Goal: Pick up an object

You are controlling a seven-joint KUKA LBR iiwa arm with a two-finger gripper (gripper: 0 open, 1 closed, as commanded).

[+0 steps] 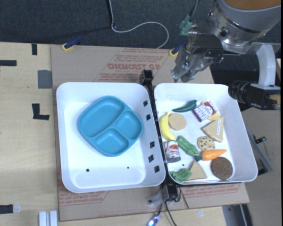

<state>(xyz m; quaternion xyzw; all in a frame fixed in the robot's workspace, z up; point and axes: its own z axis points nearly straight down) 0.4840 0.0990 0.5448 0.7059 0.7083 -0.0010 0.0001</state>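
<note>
- The gripper [185, 73] is seen above the far rim of the right bin [240, 121], near the bin's far-left corner, hanging from the grey wrist at the upper right.
- No object is seen between its fingers; nothing is held. How wide they stand cannot be told from this slant.
- The pickable things are all gathered in the right bin: a banana [166, 127], a round cracker [177, 122], a dark green pepper [185, 107], a maroon packet [203, 111], a cheese wedge [214, 129], a cookie [205, 142], a carrot [212, 154], a brown disc [221, 167], a small can [172, 151] and green leafy pieces.
- The left bin [70, 126] is occupied by a blue tray [110, 125], well apart from the gripper.
- The key relation: the objects lie below and toward the camera from the gripper, so a move inward over the bin and then down is judged necessary.
- The pepper is judged the nearest thing, just inside the rim under the gripper; its long axis runs roughly across the bin, tilted upward to the right.
- The banana's long axis runs along the bin's left wall, so a grasp across it would be crowded by that wall and by the cracker touching it.
</note>
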